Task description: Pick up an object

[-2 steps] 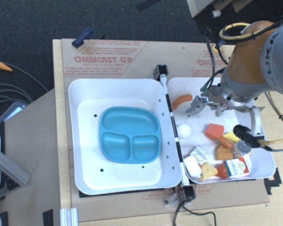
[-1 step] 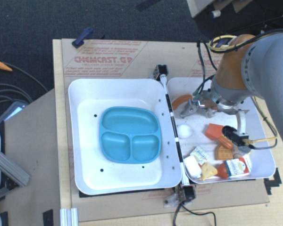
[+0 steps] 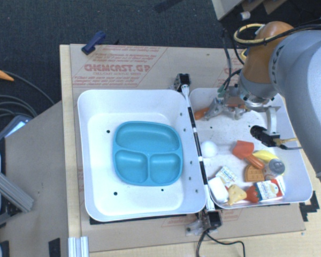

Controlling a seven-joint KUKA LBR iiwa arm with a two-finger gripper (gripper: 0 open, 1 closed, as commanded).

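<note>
From above, the grey arm with its orange band reaches in from the right over the right shallow white bin (image 3: 299, 189). Its two-finger gripper (image 3: 224, 107) hangs low at that bin's far left corner, just beside a small orange piece (image 3: 201, 113); whether it is clenched or released cannot be told. Toys crowd the near side: a white ball (image 3: 208, 149), an orange block (image 3: 243, 148), a yellow piece (image 3: 265, 156). The left white bin (image 3: 91, 159) holds a blue divided plastic plate (image 3: 147, 153)
</note>
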